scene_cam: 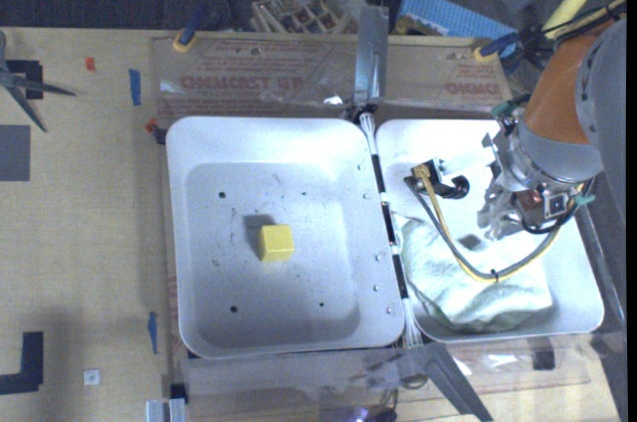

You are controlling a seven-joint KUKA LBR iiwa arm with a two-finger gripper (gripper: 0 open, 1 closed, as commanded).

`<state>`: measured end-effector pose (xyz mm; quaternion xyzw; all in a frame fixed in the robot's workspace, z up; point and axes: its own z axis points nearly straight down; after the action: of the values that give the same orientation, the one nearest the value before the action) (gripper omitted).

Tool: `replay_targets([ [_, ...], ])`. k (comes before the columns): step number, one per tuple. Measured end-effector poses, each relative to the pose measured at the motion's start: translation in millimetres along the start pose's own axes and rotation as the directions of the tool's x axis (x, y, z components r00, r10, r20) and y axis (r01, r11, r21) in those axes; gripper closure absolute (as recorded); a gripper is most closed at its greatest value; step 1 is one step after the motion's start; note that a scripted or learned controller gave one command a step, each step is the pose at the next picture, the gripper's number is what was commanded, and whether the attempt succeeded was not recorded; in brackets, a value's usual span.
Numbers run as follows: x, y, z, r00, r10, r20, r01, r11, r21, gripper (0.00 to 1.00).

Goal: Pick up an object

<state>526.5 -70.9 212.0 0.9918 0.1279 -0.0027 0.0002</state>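
You are looking down at a wide tan bench [80, 261]. It is carrying two white bins that are sitting side by side, with their edges touching in the middle.

The left bin [189, 146] is lying in the middle of your view. The right bin [443, 133] is sitting next to it, toward the side where the arm is coming in.

The arm [562, 151] is reaching in from the right. It is grey, and it is wearing an orange band [552, 97] above the wrist. It is hanging over the far right part of the right bin.

A white cloth [478, 291] is lying crumpled in the near half of the right bin. It is covering much of the floor there and is bunching up against the near wall.

The gripper [495, 219] is pointing down over the right bin, just above the far edge of the cloth. You cannot tell if it is touching the cloth. You also cannot tell if the pincer is apart or together, because that part is looking too blurry and dark.

A yellow block [277, 242] is sitting alone near the middle of the left bin. It is resting flat on the floor of the bin, well apart from every wall. It is also well apart from the gripper, which is hanging over the other bin.

Two small blue strips are sticking to the bench left of the bins, one far [134, 87] and one near [152, 330].
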Motion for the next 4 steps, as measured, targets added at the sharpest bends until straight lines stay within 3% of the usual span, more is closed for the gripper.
replay_targets([
  [1,-59,35,66,0.999,0.050,-0.001,-0.050,0.999,0.003,1.00],
  [3,-59,38,50,0.998,0.056,0.002,-0.056,0.998,0.004,1.00],
  [4,-53,15,104,0.999,0.051,0.000,-0.051,0.999,0.004,1.00],
])
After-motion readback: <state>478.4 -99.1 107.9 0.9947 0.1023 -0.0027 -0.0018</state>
